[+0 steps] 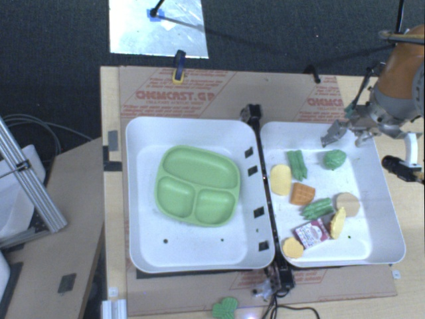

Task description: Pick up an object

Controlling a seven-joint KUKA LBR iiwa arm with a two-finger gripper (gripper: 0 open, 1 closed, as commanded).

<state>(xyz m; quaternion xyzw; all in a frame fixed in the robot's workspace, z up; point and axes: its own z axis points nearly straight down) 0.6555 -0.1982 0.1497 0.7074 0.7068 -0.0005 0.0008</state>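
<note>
End effector (346,132) spread open, green toy (335,158) just below, apart

You are looking at a robot lab or test bench, not a home or kitchen. The two white bins (265,171) sit on a sheet of brown cardboard (219,88) printed with a maker's name, laid over a plain bench top. Black clips (252,153) fix the bins along the seam between them. The food in the bin below the fingers is toy food (312,201), and the green divided plate (198,185) in the far bin is plastic. An aluminium frame rail (30,178) and loose cables (40,123) stand at the far side from the fingers. A foil-like square (158,18) with blue tape lies on the dark carpet beyond the bench.
</note>
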